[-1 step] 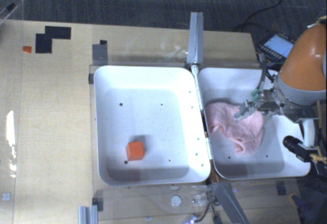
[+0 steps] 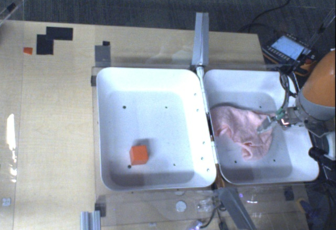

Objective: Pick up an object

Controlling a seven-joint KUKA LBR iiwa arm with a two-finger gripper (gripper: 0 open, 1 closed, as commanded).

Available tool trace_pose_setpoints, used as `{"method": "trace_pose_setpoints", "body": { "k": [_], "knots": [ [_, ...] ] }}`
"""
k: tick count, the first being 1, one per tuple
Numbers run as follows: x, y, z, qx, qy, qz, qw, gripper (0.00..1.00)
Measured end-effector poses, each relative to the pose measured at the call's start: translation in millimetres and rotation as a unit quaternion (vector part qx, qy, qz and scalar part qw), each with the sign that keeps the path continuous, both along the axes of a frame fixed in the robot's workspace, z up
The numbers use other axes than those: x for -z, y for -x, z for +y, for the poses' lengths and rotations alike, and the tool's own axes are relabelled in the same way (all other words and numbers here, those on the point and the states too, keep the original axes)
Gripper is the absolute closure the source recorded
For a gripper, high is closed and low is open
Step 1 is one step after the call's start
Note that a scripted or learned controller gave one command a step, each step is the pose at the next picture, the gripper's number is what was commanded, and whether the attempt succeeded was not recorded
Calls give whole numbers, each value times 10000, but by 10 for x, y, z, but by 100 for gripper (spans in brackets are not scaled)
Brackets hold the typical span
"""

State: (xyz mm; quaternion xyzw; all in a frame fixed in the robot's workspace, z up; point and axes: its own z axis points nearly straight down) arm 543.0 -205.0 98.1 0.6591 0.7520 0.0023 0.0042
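Pink cloth (image 2: pixel 242 130) lay crumpled in the right bin (image 2: pixel 262 79), bunched toward its 9 o'clock side against the divider wall. The pincer (image 2: pixel 270 121) sat at the cloth's 3 o'clock edge, touching or just over the fabric; how far it stood open couldn't be told, and nothing was clearly gripped. Judged as the likely target: cloth looked light, soft and floppy, would drape and drag rather than lift rigid, best pinched at a raised fold or ridge near its middle, not at a flat hem. The grey arm with orange band (image 2: pixel 321 86) came in from 3 o'clock. Left bin (image 2: pixel 147 77) held a small orange block (image 2: pixel 139 155) near its 7 o'clock corner, matte, stiff, boxy, probably easy to clamp on flat sides. Bins were smooth white plastic with rounded corners and dark dots on the floors. The worktop (image 2: pixel 52 134) was pale wood, with black patches (image 2: pixel 53 39) at 11 o'clock.
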Motion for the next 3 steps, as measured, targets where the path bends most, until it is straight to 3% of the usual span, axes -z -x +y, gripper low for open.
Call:
{"method": "trace_pose_setpoints", "body": {
  "k": [1, 2, 3],
  "knots": [
    [65, -561, -1, -460, 9, -27, 9989, 0],
    [-260, -507, 318, -584, 2, 0, 9983, 0],
    [74, -1069, 555, -1588, 22, -26, 9873, 0]
  ]
}}
